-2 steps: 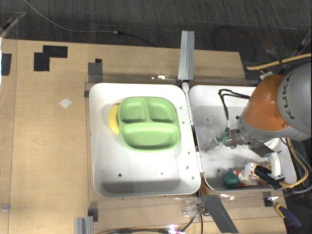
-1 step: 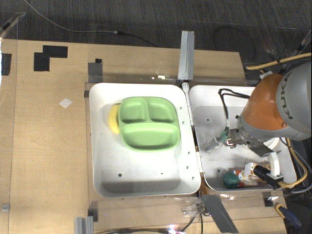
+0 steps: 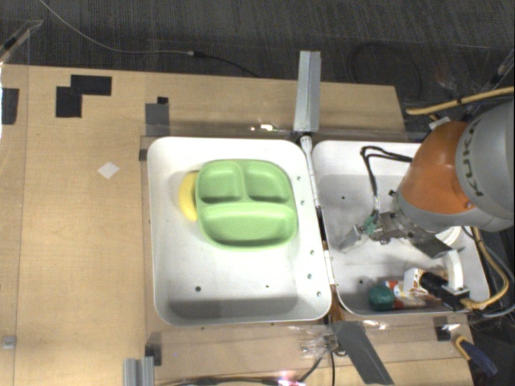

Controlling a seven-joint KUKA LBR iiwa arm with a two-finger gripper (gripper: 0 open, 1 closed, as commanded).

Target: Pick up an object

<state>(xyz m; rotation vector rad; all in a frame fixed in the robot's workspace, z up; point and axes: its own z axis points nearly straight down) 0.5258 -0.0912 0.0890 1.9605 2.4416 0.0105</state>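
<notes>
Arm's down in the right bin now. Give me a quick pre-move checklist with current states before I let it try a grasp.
1. Gripper inside the right bin: ok.
2. Anything seen between its fingers: not ok, nothing seen held.
3. Finger opening: cannot tell, too small and blurred.
4. Target close by: not ok; the small green object lies apart, near the bin's front wall.
5. Green divided plate sits in the left bin, over a yellow object: ok.

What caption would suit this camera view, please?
Gripper low in the right bin; green divided plate lies in the left bin.
</notes>
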